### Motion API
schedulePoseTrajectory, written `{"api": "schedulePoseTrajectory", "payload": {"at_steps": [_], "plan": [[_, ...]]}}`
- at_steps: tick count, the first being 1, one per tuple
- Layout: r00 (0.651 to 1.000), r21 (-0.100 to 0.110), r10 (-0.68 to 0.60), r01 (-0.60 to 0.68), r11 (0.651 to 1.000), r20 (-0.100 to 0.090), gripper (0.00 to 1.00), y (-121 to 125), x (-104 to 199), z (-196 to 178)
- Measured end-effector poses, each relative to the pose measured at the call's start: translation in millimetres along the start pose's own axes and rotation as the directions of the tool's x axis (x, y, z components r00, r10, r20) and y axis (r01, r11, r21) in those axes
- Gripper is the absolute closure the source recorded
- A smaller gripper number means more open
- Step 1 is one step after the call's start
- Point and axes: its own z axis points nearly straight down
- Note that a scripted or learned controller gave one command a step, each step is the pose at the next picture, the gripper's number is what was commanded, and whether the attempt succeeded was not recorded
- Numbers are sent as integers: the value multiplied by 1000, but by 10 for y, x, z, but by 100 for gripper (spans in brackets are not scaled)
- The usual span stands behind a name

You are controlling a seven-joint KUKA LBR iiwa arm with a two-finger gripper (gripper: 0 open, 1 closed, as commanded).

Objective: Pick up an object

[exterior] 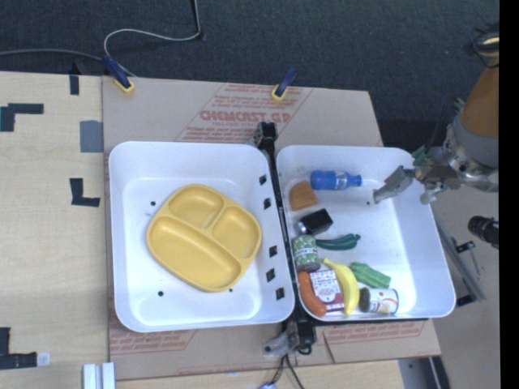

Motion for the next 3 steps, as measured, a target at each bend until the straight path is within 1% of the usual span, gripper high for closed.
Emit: {"api": "schedulePoseTrajectory", "payload": {"at_steps": [1, 2, 3], "plan": [[1000, 4, 0, 0, 1000, -2, 0, 701, 192, 1397], [1000, 9, 1, -1, 1000, -2, 0, 1119, 520, 1674], [1000, 14, 0, 0, 1000, -1, 100, 1109, 521, 1587]]}}
